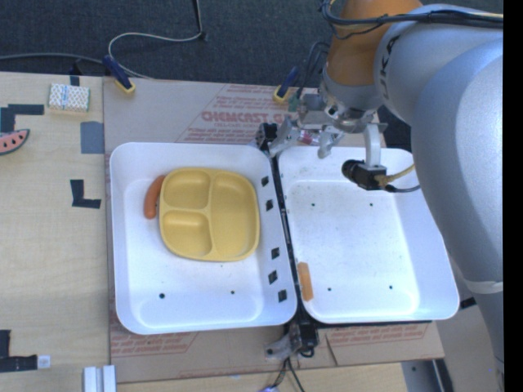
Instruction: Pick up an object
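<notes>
- Orange stick (304, 281) is my pick for the thing to grasp, because it shares a bin with the gripper (327, 141). Everything below is placed from the tool outward.
- The gripper hangs at the far rim of the right bin (359, 243), close to that bin's far-left corner. Its tip is a clutter of metal and cable from this angle, so I cannot tell whether it is spread or pressed together. Nothing shows in its hold.
- The stick lies well apart from the gripper, down toward the near end of the view. It sits tight against the right bin's left wall, just beside the divide between the two bins.
- Its long axis runs roughly along that wall, from far to near with a slight tilt. A grasp would probably have to close across the short width, and the wall crowds one side of it.
- The coming move is, as I judge it, mostly a travel along the left wall toward the near edge, with little sideways shift.
- Across the divide, the left bin (135, 243) holds a yellow divided plate (208, 215).
- An orange sausage (151, 198) lies against the plate's left rim, also with its long axis far to near. It is farther from the tool than the stick is.
</notes>
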You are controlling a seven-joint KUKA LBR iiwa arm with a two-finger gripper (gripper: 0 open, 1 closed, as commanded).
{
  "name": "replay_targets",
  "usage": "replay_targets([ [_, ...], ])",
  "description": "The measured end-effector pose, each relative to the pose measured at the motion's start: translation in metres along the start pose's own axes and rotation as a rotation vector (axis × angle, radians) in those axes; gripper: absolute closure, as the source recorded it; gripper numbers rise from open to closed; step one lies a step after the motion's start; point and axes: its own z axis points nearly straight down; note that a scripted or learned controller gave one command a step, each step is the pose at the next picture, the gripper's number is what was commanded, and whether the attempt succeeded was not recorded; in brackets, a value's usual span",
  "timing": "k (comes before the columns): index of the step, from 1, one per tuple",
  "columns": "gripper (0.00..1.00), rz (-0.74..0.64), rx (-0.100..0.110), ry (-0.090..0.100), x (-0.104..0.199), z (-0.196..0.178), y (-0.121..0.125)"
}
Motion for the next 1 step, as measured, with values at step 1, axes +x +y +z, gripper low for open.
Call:
replay_targets([
  [1,1.00,-0.001,0.001,0.000,0.0003,-0.0096,0.0001],
])
